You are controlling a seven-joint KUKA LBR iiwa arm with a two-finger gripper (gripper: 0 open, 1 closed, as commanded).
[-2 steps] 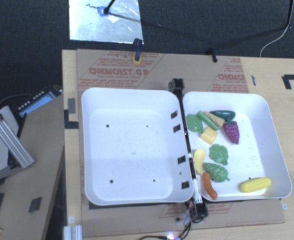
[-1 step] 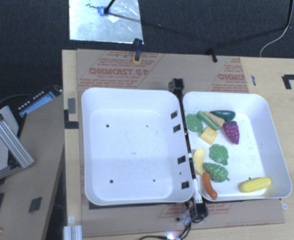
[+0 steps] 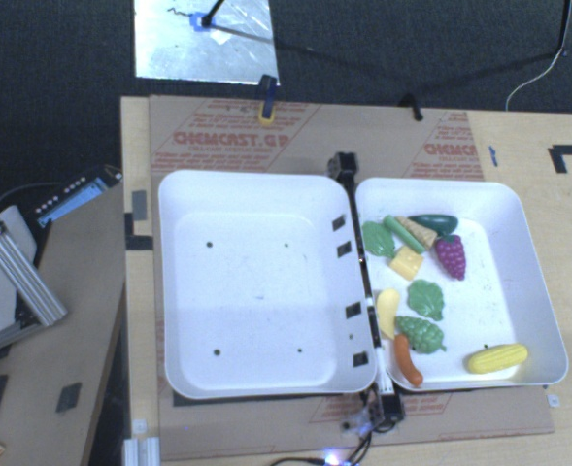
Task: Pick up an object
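Note:
The right bin (image 3: 519, 260) holds several toy foods. A purple grape bunch (image 3: 451, 255) lies near its middle top, beside a dark green cucumber (image 3: 433, 223) and a corn piece (image 3: 420, 232). A green leafy piece (image 3: 378, 239) and a yellow block (image 3: 406, 262) sit at the bin's left. Lower down are a green lettuce piece (image 3: 425, 298), a bumpy green vegetable (image 3: 420, 334), a pale yellow piece (image 3: 388, 311), an orange carrot (image 3: 408, 360) and a yellow corn cob (image 3: 496, 358).
The left bin (image 3: 256, 280) stands beside the right one, joined by a dark hinge strip (image 3: 358, 270). Both rest on a cardboard sheet (image 3: 295, 134) on the bench. A metal frame (image 3: 14, 270) stands at the far left.

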